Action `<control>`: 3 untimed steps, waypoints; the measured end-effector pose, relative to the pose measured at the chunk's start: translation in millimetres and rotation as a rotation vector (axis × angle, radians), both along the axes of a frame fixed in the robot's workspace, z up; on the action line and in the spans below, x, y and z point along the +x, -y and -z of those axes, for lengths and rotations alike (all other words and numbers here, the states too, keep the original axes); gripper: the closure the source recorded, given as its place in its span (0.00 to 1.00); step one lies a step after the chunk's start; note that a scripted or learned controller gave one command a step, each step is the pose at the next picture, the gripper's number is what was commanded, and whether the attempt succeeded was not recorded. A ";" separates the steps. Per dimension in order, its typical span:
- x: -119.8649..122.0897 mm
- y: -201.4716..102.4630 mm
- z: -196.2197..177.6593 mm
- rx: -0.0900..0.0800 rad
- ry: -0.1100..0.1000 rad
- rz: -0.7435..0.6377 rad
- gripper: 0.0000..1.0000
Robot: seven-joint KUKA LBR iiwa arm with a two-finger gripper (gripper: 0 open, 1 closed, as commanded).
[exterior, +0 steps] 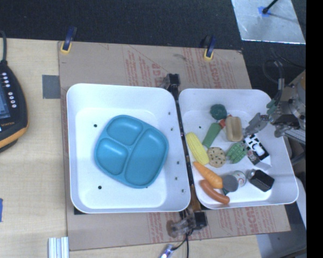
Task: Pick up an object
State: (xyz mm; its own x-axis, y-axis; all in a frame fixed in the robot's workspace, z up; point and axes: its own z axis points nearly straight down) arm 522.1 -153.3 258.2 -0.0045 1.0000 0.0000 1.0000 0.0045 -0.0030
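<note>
The right bin (277, 195) holds several toy foods: a yellow corn cob (197, 148), a green cucumber (211, 135), a teal round piece (218, 111), a tan block (233, 128), a cookie (216, 156), a green leafy piece (236, 152), a carrot (208, 174) and a red sausage (213, 192). A black-and-white object (255, 147), a small can (234, 180) and a black block (261, 180) lie there too. My gripper (270, 127) hangs over the bin's right side, just above the black-and-white object. It is open, with nothing between its fingers.
The left bin (81, 192) holds a blue divided plate (131, 150). A teach pendant (2, 109) lies on the bench at far left. Both bins rest on a cardboard sheet (124, 63) held by clamps (68, 39) at the back.
</note>
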 end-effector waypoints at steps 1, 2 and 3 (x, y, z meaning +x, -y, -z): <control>41.0 13.6 99.1 0.000 -0.003 0.000 0.00; 84.3 -30.5 158.8 -0.003 0.005 -0.002 0.00; 136.6 -31.2 161.8 -0.003 0.008 0.001 0.00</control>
